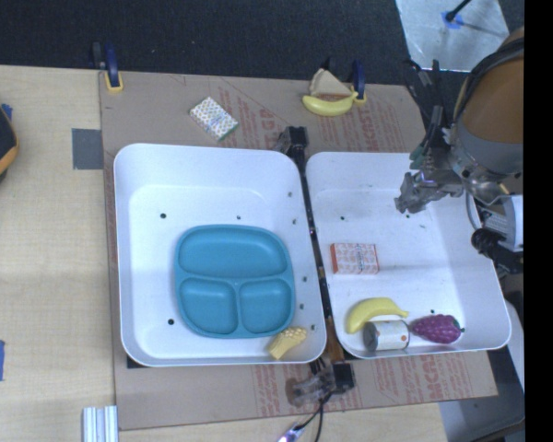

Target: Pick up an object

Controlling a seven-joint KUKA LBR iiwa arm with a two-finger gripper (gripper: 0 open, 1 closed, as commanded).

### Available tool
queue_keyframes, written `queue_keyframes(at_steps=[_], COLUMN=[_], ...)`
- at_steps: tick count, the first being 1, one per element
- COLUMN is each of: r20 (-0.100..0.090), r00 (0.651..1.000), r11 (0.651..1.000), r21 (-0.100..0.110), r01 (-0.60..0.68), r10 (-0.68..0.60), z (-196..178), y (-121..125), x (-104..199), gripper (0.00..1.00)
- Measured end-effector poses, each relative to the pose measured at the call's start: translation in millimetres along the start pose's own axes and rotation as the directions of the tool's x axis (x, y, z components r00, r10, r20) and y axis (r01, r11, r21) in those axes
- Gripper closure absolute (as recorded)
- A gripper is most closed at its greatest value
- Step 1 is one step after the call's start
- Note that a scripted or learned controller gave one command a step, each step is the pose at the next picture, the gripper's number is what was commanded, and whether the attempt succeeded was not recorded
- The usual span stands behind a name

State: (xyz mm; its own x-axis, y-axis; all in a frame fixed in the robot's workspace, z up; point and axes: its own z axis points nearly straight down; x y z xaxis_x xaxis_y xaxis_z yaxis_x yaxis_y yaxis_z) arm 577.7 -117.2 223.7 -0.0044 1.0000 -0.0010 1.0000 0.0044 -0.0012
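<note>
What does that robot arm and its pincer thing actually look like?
The arm is bulky and rounded, with a broad orange band and grey casing below it. The pincer is small, dark grey metal, with thin dark cables or rods running up behind it.

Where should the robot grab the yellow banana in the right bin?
Probably the banana's middle, coming straight down, hand closing across its narrow width. It lies flat and curved, but the small can touches its lower side, so that finger has little room.
</note>
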Motion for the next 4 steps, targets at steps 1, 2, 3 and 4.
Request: queue_keyframes(at_steps=[1,2,3,4], r20=[0.0,0.0,0.001,0.002], r00=[1.0,1.0,1.0,1.0], r11=[1.0,1.0,1.0,1.0], r21=[0.001,-0.003,-0.008,-0.011], r01=[0.0,-0.001,0.0,-0.001], r10=[0.0,0.001,0.0,0.001], z=[0,129,127,127], y=[0,-39,29,15], x=[0,-17,19,21], gripper=[0.0,0.0,0.0,0.0])
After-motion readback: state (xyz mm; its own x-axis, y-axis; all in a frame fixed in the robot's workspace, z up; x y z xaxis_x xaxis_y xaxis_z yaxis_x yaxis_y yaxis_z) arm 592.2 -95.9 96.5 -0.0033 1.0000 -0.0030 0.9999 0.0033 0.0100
